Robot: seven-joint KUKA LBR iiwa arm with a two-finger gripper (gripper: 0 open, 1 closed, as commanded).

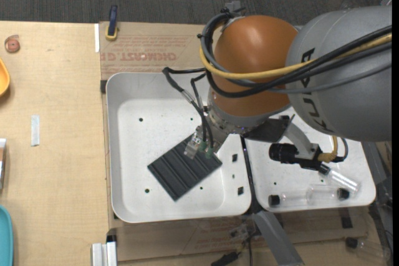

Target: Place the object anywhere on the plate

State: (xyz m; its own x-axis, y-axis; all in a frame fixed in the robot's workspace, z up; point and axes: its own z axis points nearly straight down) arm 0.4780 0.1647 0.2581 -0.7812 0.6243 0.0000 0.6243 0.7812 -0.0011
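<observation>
A black ribbed rectangular plate (181, 172) lies at a slant on the floor of the left white bin (124, 134). My gripper (199, 147) hangs straight down over the plate's upper right corner, at or just above its surface. A small greenish bit shows at the gripper's tip, too small to identify. The orange wrist band and grey arm hide the back right of the left bin and much of the right bin (365, 187).
A clear plastic piece (340, 180) and another clear item (308, 197) lie near the front of the right bin. The bins rest on brown cardboard (156, 50). On the wooden bench to the left lie an orange thing (3, 81), a teal thing (5, 237) and a small pale strip (35, 131).
</observation>
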